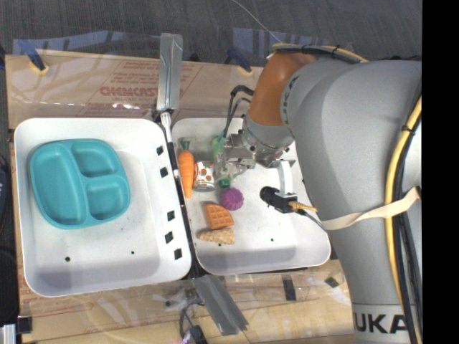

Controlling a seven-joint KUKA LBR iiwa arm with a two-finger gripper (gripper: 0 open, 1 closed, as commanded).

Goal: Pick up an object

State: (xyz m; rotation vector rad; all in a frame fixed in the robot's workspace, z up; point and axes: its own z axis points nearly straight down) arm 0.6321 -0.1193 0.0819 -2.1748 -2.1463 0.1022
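Observation:
My gripper (225, 172) hangs low over the back left part of the right bin (287, 249). Just left of it lies a small red and white can (204, 175), and beside that an orange carrot (186, 172) lies along the bin's left wall. A purple, berry-like toy (232, 198) sits just in front of the gripper. A green item (219, 145) peeks out behind the gripper, partly hidden by it. Nearer the front lie a square orange waffle (218, 215) and a paler waffle piece (217, 236).
The left bin (93, 264) holds a teal divided plate (79, 181) at its back left. The arm's grey body covers the right bin's right side. A metal divider (169, 77) stands between the bins at the back.

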